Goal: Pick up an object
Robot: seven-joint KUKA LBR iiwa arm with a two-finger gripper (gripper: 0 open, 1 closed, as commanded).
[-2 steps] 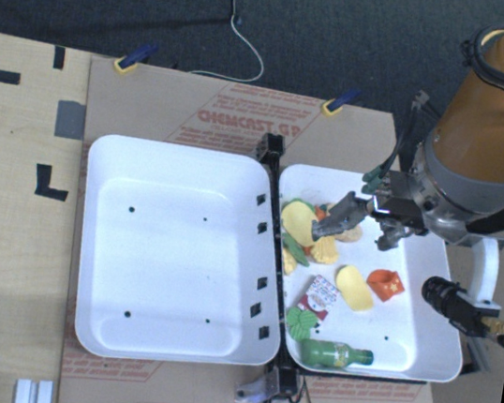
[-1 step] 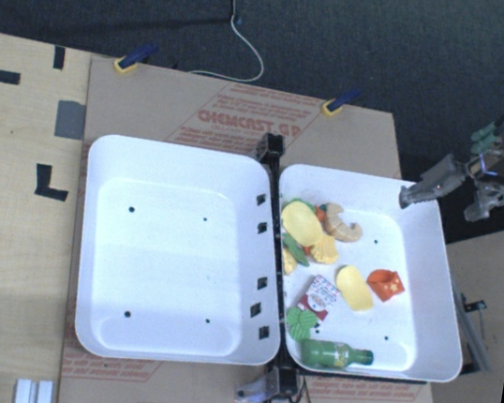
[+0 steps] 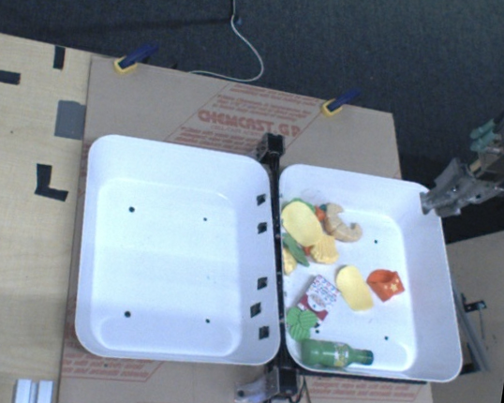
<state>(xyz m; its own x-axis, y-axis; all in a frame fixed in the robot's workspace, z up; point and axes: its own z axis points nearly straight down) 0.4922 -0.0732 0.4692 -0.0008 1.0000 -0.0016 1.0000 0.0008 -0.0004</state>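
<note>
Hand (image 3: 434,202) at far right edge of right bin (image 3: 444,274), just outside rim, nothing between fingers (how far open: cannot tell, blurred). Right bin holds all objects: green bottle (image 3: 334,354) lying along near edge; red block (image 3: 386,284) mid-right; yellow oval piece (image 3: 354,288) just beside it; small red-white packet (image 3: 320,294) left of that; green leaf-like piece (image 3: 300,322) near bottle; yellow cluster (image 3: 305,228) against left wall; tan piece (image 3: 346,229) toward far side. Left bin (image 3: 97,219) beside it on worktop (image 3: 5,204).
</note>
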